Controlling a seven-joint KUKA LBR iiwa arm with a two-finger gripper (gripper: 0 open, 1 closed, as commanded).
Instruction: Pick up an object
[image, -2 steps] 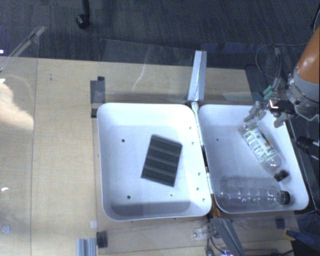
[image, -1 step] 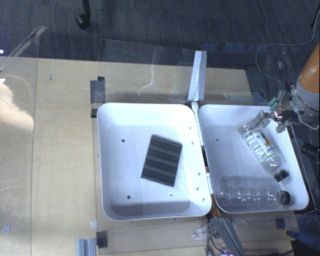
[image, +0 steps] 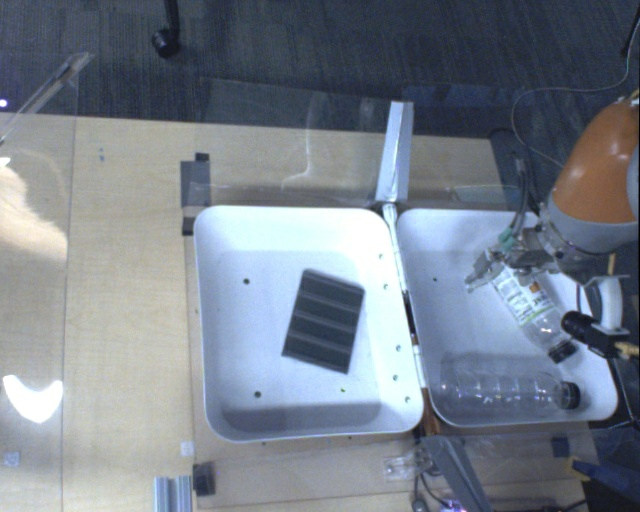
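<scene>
Where the wooden counter (image: 110, 300) runs bare at far left, glare patches noted on its surface. Next rightward, left bin (image: 215, 300): shallow, white, rounded corners. Inside it, near the centre, a dark ridged rectangular pad (image: 323, 320), lying flat, tilted slightly clockwise, well apart from all walls. Between the bins at the back, an upright metal bracket (image: 396, 150). Right bin (image: 440, 290) set just beside the left one, rims nearly touching. Along its front wall, a clear plastic bottle (image: 500, 392) on its side, dark cap pointing right. Further back and to the right, a second clear bottle (image: 525, 298) with a printed label, slanted, dark cap toward lower right. Directly over that labelled bottle's upper end, the pincer (image: 508, 262), reaching in from the right under the grey wrist and orange band of the arm (image: 598, 185). Pincer opening: cannot tell, metal parts and cables overlapping in a blur. Contact with the labelled bottle likewise unclear; nothing visibly clamped. Right of the labelled bottle, a black-and-white fitting (image: 600, 320) at the bin's edge.
</scene>
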